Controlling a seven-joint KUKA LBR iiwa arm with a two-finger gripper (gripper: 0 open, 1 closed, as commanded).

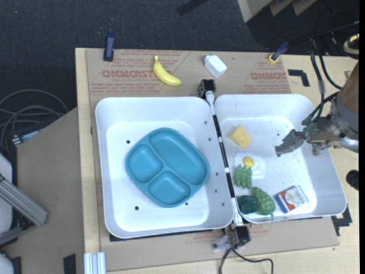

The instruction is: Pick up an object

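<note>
The right bin (319, 119) holds a yellow block (240, 136), a small yellow piece (248, 162), a light green toy (243, 177), a darker green toy (258, 202) and a small red, white and blue box (292, 198). My gripper (287, 145) hangs over the middle of this bin, right of the yellow block and above the box. It points left and is apart from every object.
The left bin (111, 124) holds a blue divided plate (166, 166). Behind the bins on the board lie a toy banana (165, 73), a white item (215, 65) and a blue clip (109, 45). Cables run at the far right.
</note>
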